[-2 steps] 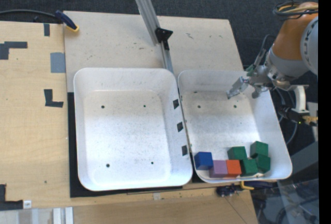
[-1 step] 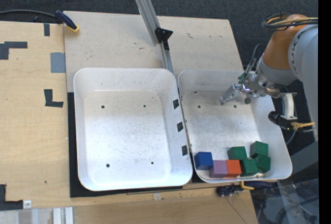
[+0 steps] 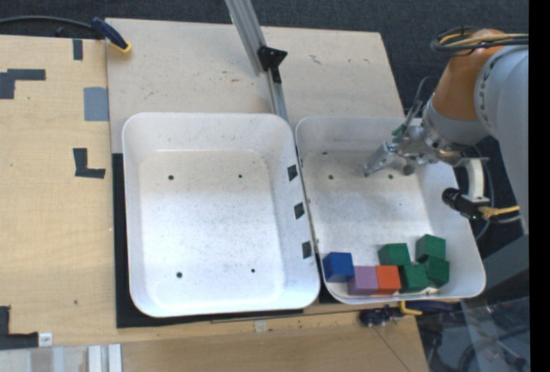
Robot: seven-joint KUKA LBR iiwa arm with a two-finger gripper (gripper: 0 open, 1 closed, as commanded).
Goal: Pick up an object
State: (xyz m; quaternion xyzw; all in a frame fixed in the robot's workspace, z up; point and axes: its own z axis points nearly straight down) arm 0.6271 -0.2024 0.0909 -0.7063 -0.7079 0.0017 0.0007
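Several small blocks lie along the near edge of the right bin point(image 3: 344, 147): a blue block point(image 3: 339, 265), a purple block point(image 3: 366, 278), an orange block point(image 3: 388, 277) and green blocks point(image 3: 417, 263) bunched at the near right corner. My gripper point(image 3: 379, 161) hangs over the far right part of that bin, well back from the blocks, pointing left and down. I see nothing between its fingers.
The left bin point(image 3: 137, 190) sits beside the right one, their rims touching. A slanted metal rail point(image 3: 245, 14) runs from the top of the view down to the bins' shared far corner. Wooden bench boards lie to the left.
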